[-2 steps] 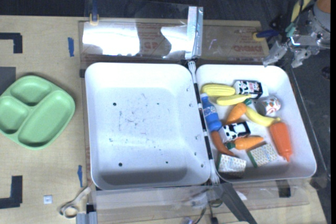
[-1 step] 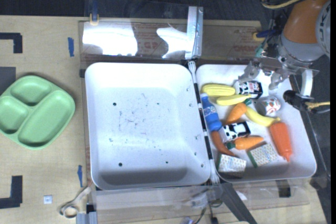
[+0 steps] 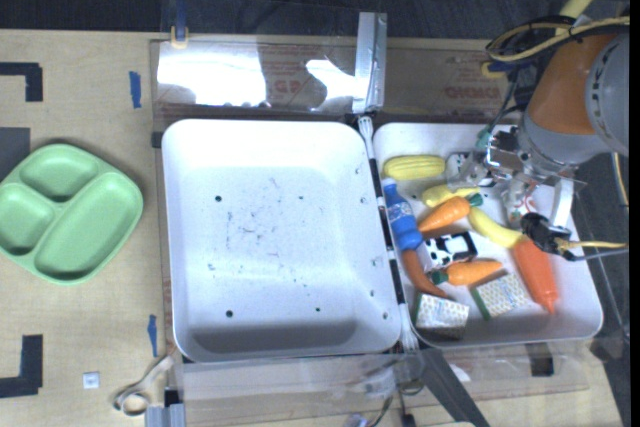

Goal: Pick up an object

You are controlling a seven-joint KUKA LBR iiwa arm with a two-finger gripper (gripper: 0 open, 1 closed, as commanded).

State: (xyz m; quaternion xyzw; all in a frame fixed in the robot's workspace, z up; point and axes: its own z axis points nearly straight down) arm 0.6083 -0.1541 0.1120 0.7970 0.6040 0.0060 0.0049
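Observation:
The right bin [image 3: 592, 313] holds a heap of toy food. A yellow corn cob [image 3: 412, 166] lies at its back, a blue bottle [image 3: 402, 217] along its left wall. An orange carrot [image 3: 446, 212] and a yellow banana [image 3: 495, 228] lie in the middle. A black-and-white item [image 3: 450, 249], another carrot [image 3: 475, 271] and two flat packets [image 3: 441, 312] lie nearer the front. A bigger orange carrot [image 3: 537, 277] rests at the right. My gripper [image 3: 525, 200] hangs low over the back right of this bin, just above the banana and the big carrot. Nothing visibly hangs from it.
The left bin [image 3: 270, 215] sits beside the right one, sharing a middle wall. A green divided plate [image 3: 65, 212] lies on the bench at far left. A clear panel [image 3: 265, 65] stands behind the left bin. Yellow and black cables [image 3: 530, 35] loop by the arm.

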